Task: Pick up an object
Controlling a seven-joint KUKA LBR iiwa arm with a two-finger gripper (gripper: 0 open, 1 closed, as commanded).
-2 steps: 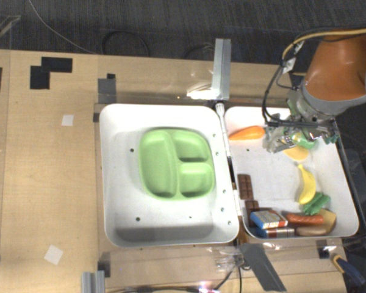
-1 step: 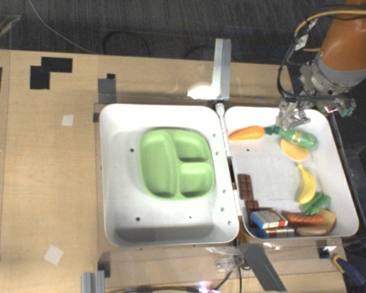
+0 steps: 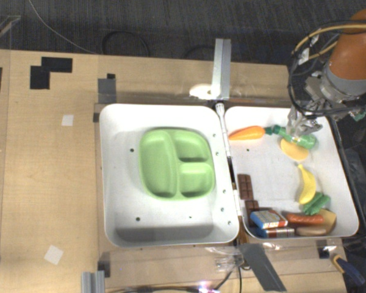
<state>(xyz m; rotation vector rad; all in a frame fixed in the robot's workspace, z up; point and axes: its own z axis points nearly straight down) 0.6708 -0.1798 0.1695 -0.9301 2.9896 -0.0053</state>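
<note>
A: What is the camera view showing right now?

B: A wooden bench (image 3: 43, 182) is bearing two shallow white bins side by side. The left bin (image 3: 119, 224) is holding a green divided plate (image 3: 175, 162). The right bin (image 3: 348, 215) is holding toy food: a carrot (image 3: 246, 133) near the top, a brown chocolate bar (image 3: 246, 188) by the divider, a banana (image 3: 305, 185) at mid-right, and a small box (image 3: 269, 220) beside a sausage (image 3: 305, 218) along the bottom edge.

A: Where is the arm reaching?

B: The arm is coming in from the right, its orange band (image 3: 354, 57) high in the corner. The gripper (image 3: 303, 127) is hanging low over the top right of the right bin, just above a yellow piece (image 3: 294, 149) with a green item (image 3: 302, 141) touching its upper edge.

A: Is it gripping anything?

B: I cannot tell; the tool tip is blurring into the pieces beneath it, so its state is unclear.

A: Which step is this, then?

B: It is looking like the grasp attempt itself, with the yellow piece as the likely target, lying in the bin. Next, I judge, the tool needs a firm closure around that piece, then a straight lift clear of the bin wall.
</note>
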